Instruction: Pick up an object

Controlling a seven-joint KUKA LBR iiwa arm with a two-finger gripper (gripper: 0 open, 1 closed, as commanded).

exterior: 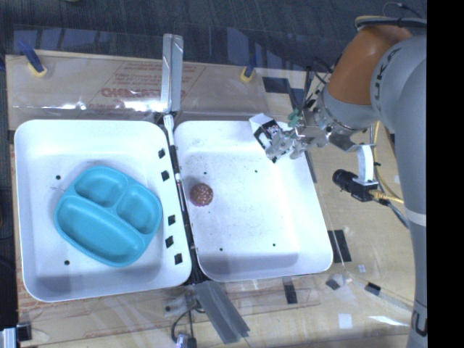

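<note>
Gripper (pixel 279 145) sits in the upper right of the frame, over the upper right corner of the right bin (pixel 308 249). It looks raised above the bin floor, though height is hard to judge from this slanted view. Whether it is spread or pressed together I can't tell: too small and cluttered at the tip. Nothing visibly between the fingertips, so I'm treating it as carrying nothing.

Nearest candidate: small round brownish object (pixel 201 193), lying on the floor of the right bin near its left wall, about mid-height in the frame. Well apart from the gripper, down and to the left of it.

The other option is the blue divided plate (pixel 109 216) in the left bin (pixel 32 140): large, flat, a poor fit for a two-finger pinch.

Suggested approach, as a judgement:
- Go for the round object.
- Traverse left and down-frame while high, centre over it, then descend straight.
- It likely rolls, so close symmetrically around its middle.
- Mind the left wall and the divider between the bins; orient the fingers so neither lands on the wall.
</note>
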